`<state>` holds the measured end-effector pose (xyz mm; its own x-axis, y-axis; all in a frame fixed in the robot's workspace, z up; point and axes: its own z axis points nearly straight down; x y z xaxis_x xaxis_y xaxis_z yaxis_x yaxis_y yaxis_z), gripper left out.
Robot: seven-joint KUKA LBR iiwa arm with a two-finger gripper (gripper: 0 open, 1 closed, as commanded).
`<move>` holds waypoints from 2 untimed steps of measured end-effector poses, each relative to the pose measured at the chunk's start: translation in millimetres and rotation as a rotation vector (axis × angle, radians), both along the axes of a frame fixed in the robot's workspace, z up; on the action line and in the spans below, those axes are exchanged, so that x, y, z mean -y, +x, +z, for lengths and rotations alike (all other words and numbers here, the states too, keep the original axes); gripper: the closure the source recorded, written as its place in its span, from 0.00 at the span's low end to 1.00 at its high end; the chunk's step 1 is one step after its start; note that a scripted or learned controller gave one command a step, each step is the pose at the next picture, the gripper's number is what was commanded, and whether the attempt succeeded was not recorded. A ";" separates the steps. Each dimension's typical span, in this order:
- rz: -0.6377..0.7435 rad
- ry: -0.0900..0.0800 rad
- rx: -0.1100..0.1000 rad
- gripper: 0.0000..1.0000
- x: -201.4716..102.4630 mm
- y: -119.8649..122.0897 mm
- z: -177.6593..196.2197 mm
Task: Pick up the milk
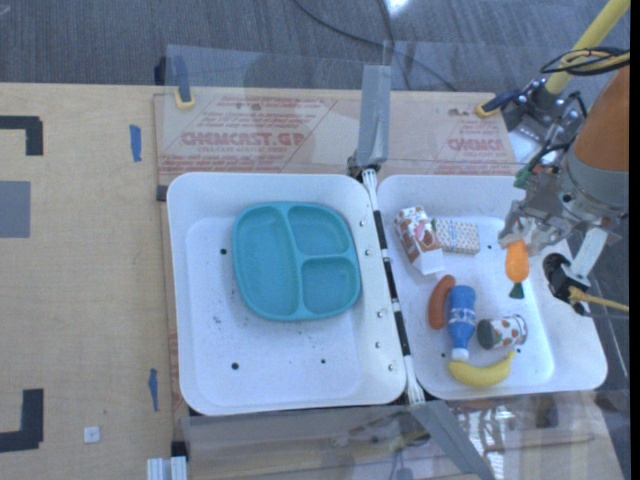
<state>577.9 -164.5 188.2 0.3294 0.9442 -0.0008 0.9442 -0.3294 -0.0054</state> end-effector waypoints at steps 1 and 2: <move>0.003 0.001 -0.005 1.00 -0.3 0.1 7.6; 0.006 0.002 -0.010 1.00 -0.1 0.2 15.1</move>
<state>578.1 -164.3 203.3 0.3235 0.9462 -0.0028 0.9461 -0.3235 -0.0158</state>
